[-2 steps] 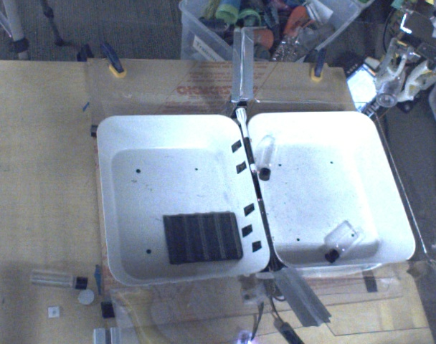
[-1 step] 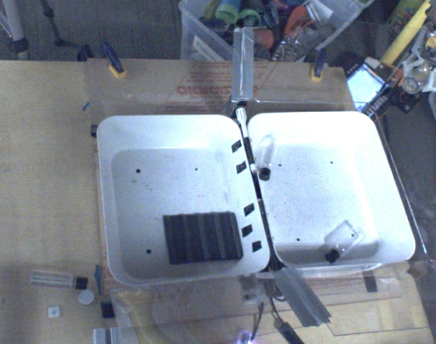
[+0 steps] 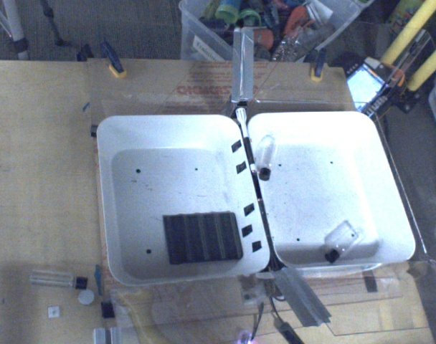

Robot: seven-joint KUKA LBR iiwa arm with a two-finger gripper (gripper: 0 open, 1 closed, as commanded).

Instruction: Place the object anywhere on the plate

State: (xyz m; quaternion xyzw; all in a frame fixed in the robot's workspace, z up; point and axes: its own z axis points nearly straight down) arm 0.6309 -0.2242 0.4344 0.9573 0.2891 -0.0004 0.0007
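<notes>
A dark ribbed rectangular plate (image 3: 203, 237) lies flat in the left bin (image 3: 132, 142), near its front wall. In the right bin (image 3: 361, 156) there are two small clear objects with black ends. One clear object (image 3: 264, 154) rests against the left wall by the divider. The other clear object (image 3: 340, 237) lies near the front right corner, tilted with its black end toward the front.
Black markers line the ridge (image 3: 250, 192) between the bins. A clear tub (image 3: 275, 9) of colourful items stands behind the bench. Small loose parts (image 3: 60, 282) lie on the wooden bench at the front left. Yellow tubes (image 3: 415, 24) lean at the back right.
</notes>
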